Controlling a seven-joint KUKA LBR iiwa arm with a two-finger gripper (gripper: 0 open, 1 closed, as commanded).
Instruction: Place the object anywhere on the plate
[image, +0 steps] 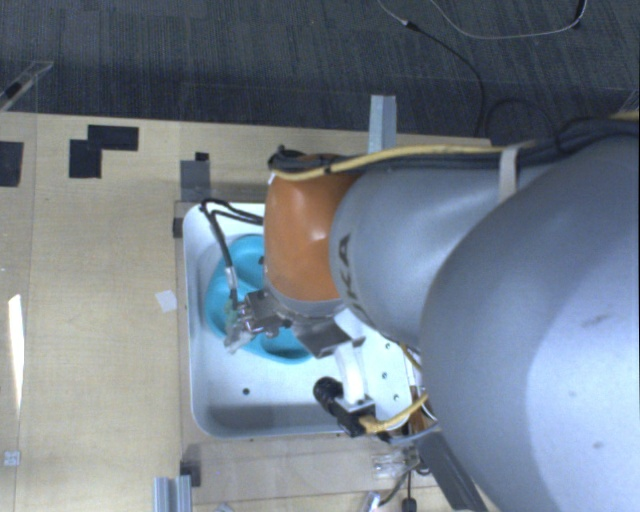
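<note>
The arm (500, 320) comes in from the right of the frame and covers most of the right half, its broad grey body swelling towards the lower right corner. It narrows leftwards to the orange band (300, 240) at the centre of the frame, and from there the wrist turns down and to the left into the bin (250, 412), which sits left of centre. The gripper (240, 325) is a small metal head at the wrist's end, low over the left half of the bin, at the lower edge of the blue plate (220, 292). Whether it is released, clenched or grasping anything cannot be told, for its tip is small and blurred against the plate. The plate lies in the left part of the bin with only its left side showing; the rest is hidden under the wrist. Where the object lies cannot be told, since the arm covers much of the bin. A black cable (213, 222) loops from the band down past the plate to the gripper, and a yellow cable (420, 152) runs along the top of the arm. The wooden bench (90, 330) fills the left of the frame.
</note>
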